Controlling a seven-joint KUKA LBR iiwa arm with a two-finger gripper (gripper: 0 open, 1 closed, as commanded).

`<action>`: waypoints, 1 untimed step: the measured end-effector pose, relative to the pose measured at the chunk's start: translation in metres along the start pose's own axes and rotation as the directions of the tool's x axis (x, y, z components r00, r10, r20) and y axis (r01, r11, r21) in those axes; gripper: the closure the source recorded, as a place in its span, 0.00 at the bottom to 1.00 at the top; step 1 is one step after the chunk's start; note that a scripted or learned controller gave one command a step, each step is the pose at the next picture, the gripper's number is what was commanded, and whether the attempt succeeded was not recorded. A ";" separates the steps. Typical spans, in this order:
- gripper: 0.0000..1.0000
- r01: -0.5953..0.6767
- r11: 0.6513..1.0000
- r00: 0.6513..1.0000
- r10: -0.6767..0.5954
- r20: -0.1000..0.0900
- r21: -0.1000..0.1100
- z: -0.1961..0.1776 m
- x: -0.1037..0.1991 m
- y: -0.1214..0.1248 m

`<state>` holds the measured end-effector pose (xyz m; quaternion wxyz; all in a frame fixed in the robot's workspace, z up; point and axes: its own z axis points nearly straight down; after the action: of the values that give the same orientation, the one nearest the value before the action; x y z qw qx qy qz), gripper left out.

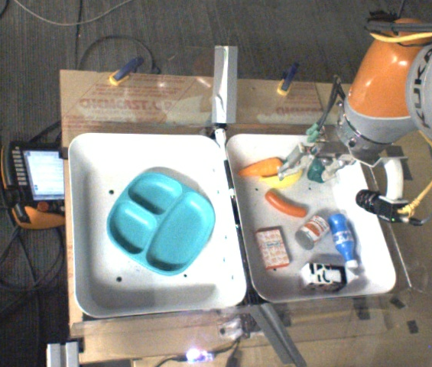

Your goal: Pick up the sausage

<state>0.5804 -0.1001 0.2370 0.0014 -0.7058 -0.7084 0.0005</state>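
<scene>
The sausage [286, 202] lies in the right bin [384, 281], just near of the carrot [261, 167]. The pincer [311, 155] hovers spread over the banana [290, 176]; descending here risks grabbing that instead.

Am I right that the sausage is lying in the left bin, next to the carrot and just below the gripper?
Not quite: the camera view shows the sausage in the right bin, not the left one. The rest holds: it lies next to the carrot, just below the gripper.
</scene>
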 end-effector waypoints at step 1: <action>0.00 -0.086 0.996 0.996 0.086 -0.001 -0.003 0.139 -0.015 -0.008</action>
<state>0.5718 -0.1153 0.0983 0.0004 -0.7356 -0.6774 -0.0008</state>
